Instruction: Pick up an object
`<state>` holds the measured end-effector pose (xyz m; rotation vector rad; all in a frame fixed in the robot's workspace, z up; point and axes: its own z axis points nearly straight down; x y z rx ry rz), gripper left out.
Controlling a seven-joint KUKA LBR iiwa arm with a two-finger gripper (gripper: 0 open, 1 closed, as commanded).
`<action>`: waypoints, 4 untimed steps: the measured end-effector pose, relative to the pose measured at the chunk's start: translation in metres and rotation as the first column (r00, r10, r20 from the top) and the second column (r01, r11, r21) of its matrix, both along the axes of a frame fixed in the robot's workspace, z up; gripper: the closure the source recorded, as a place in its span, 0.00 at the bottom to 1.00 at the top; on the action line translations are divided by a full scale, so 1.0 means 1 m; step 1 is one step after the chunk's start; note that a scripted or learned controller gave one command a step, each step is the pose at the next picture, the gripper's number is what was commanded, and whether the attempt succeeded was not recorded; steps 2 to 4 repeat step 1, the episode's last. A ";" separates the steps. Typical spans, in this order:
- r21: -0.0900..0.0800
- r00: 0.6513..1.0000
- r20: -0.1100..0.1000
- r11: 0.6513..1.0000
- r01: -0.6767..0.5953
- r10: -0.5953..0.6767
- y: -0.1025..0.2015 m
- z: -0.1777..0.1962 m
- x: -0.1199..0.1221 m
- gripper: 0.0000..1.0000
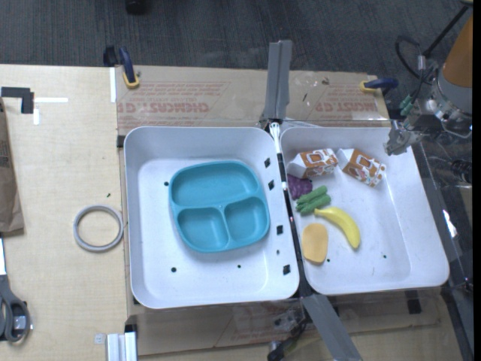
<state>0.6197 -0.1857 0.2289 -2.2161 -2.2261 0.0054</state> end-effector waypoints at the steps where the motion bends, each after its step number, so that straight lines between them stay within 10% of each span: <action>1: 0.000 1.000 0.000 1.000 0.000 0.000 0.000 0.000 0.000 0.00; 4: 0.000 1.000 0.000 1.000 0.000 0.000 0.000 0.000 0.000 0.00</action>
